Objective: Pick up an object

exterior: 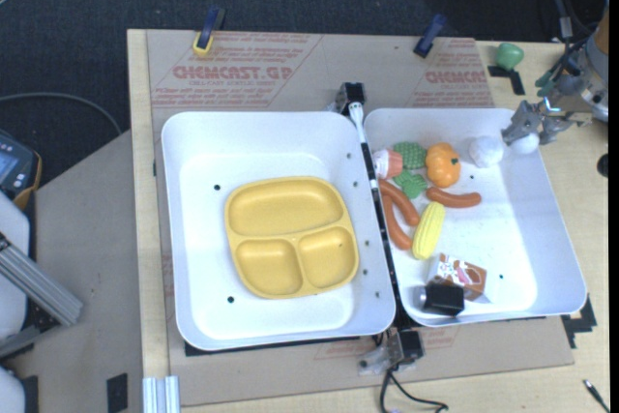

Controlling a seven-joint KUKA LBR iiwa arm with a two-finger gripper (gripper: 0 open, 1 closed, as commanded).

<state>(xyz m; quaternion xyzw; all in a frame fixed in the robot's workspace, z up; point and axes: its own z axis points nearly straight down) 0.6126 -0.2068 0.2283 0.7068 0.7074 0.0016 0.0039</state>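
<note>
White ball [485,150] is seen lying toward the far end of the right bin [546,247], just beyond the orange [443,165], and the gripper [528,129] is found close to its right over the far rim, though whether it is spread or closed cannot be told.

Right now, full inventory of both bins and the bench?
divided tray: 1, yellow, left bin
left bin: 1, white, bench left
right bin: 1, white, bench right
toy orange: 1, orange, right bin, top
green toy: 1, green, left of the orange
sausages: 2, red-orange, right bin middle
corn: 1, yellow, right bin middle
white ball: 1, white, right bin, upper right
black item: 1, black, right bin, front
clamps: 2, blue, bench back edge
claw: 1, grey, over the right bin's upper right corner
</note>
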